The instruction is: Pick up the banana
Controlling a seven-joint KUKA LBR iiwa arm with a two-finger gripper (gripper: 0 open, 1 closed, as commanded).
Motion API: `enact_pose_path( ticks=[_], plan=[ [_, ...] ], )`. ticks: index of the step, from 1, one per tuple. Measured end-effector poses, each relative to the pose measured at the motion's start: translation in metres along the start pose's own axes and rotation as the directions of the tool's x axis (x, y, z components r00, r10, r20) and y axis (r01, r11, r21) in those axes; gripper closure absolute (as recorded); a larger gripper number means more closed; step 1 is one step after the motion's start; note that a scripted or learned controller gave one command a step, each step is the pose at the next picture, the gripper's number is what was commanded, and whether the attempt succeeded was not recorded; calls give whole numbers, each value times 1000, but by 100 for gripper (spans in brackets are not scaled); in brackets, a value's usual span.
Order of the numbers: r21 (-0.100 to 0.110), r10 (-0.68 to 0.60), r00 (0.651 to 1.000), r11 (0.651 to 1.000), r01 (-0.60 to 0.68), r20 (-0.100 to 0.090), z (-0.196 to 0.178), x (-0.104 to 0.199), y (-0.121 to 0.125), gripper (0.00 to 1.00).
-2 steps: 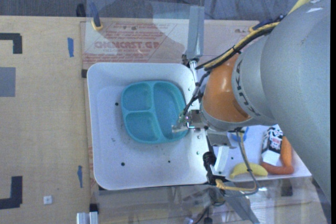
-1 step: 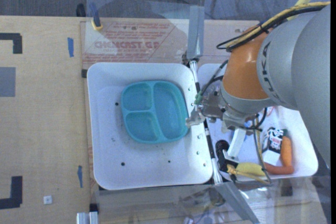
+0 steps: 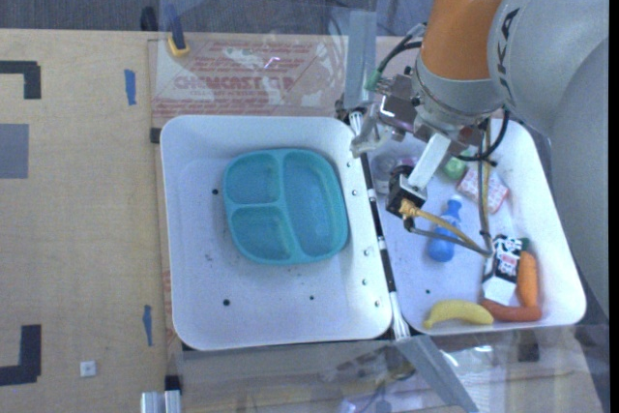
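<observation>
Starting on the left, the wooden bench (image 3: 68, 237) carries bits of blue tape, and then comes the left bin (image 3: 193, 305), with a teal divided plate (image 3: 286, 206) lying flat in the middle of it. Moving across to the seam between the bins, the gripper (image 3: 366, 138) hangs at the far end of that shared rim, on the right bin's (image 3: 416, 290) side, with the grey arm (image 3: 474, 14) looming in above it. Open or closed? Can't tell from this angle. Into the right bin now: a blue bottle (image 3: 443, 232) lies near its middle, with a green item (image 3: 455, 167) and a red-and-white packet (image 3: 486, 191) beyond it. The banana (image 3: 459, 312) lies at the near edge, well apart from the gripper and untouched. Just right of it stand a black-and-white carton (image 3: 505, 264) and an orange carrot (image 3: 527, 280).
</observation>
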State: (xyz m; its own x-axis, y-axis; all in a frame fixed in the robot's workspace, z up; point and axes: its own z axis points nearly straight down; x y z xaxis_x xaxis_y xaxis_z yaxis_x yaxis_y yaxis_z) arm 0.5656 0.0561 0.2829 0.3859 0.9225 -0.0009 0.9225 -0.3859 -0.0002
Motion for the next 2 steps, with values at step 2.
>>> enact_pose_path(
  ticks=[2],
  plan=[
    [0,-37,999,999,37,0,2,56,-104,0]
  ],
)
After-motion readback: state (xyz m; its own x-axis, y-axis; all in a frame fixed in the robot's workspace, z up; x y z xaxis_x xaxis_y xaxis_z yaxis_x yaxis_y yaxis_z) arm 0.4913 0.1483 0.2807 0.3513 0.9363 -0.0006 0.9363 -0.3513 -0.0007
